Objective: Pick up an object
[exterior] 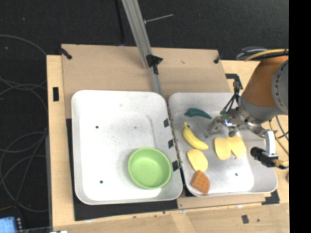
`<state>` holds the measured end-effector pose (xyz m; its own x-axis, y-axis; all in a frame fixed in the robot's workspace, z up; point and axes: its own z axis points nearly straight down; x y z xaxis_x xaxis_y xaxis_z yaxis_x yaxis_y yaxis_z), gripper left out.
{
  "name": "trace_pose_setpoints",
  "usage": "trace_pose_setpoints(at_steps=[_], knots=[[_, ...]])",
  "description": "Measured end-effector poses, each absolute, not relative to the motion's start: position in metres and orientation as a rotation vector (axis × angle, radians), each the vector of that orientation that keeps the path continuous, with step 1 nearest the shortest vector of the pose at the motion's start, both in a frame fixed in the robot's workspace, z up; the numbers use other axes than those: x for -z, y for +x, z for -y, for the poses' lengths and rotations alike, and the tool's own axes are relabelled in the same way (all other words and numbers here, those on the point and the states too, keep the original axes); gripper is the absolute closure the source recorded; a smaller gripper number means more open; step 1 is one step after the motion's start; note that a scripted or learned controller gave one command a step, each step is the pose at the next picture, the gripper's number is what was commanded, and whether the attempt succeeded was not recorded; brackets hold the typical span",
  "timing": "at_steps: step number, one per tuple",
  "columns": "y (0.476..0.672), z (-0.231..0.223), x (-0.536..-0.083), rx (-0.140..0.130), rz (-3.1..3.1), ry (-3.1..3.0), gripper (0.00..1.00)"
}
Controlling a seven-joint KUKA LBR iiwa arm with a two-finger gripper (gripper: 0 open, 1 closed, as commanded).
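Bench: a tan board bearing 2 shallow white bins side by side, a slim metal pole slanting in from the top
Left bin: bare white floor across its upper half, a green bowl near its lower right corner
Right bin: crowded at the centre, open floor along its lower right
Arm: grey with an orange band, reaching in from the right over the right bin's upper right part
Gripper: low over the bin, just above the pale yellow pieces; whether its fingers grip anything cannot be made out
Banana: left of the gripper, near the dividing edge
Yellow lump: just below the banana
Orange-brown piece: by the lower rim
Dark green item: near the upper left
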<state>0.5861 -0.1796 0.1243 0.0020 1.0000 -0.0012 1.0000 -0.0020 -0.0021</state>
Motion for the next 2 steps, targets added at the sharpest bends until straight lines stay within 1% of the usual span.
trace_pose_setpoints(at_steps=[1, 2], knots=[[0.588, 0.18, -0.137, 0.005, 2.218, -2.231, 1.0], [0.59, 0.182, -0.201, 0.007, 2.23, -2.223, 1.0]])
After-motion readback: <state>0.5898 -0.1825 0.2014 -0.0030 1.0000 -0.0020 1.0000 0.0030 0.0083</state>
